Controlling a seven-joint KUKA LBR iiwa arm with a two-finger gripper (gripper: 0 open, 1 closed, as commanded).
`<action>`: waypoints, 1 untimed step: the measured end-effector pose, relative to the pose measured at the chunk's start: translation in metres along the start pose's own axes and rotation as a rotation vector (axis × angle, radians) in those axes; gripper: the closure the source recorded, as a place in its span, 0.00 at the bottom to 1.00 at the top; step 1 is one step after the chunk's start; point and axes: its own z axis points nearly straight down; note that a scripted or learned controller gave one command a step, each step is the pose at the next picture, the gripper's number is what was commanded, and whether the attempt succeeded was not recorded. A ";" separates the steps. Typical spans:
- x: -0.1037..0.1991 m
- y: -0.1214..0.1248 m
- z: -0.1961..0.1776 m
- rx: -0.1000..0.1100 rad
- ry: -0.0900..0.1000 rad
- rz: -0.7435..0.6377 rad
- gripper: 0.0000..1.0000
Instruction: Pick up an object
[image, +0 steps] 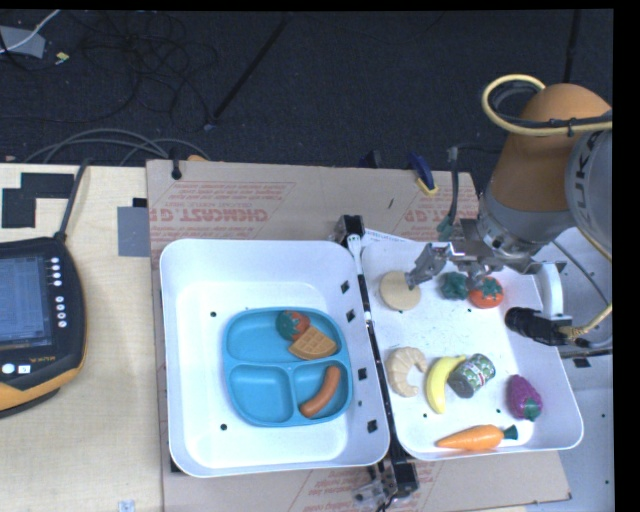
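Above the right bin (560, 400), the gripper (452, 262) hangs open and empty just beside the round cookie (400, 292); it should centre over one item before closing.

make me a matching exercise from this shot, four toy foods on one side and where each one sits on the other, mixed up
Things:
1. yellow plastic banana
2. brown toy sausage
3. orange toy carrot with a green top
4. round tan cookie-like disc

Places:
A. lower right compartment of the blue divided plate in the left white bin
B. near the front edge of the right white bin
C. far left part of the right bin, just below the gripper
D. middle of the right bin, between a pale croissant and a small can

Pairs: 1-D, 2-A, 3-B, 4-C
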 end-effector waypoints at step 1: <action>-0.001 0.000 -0.010 0.001 0.001 0.000 1.00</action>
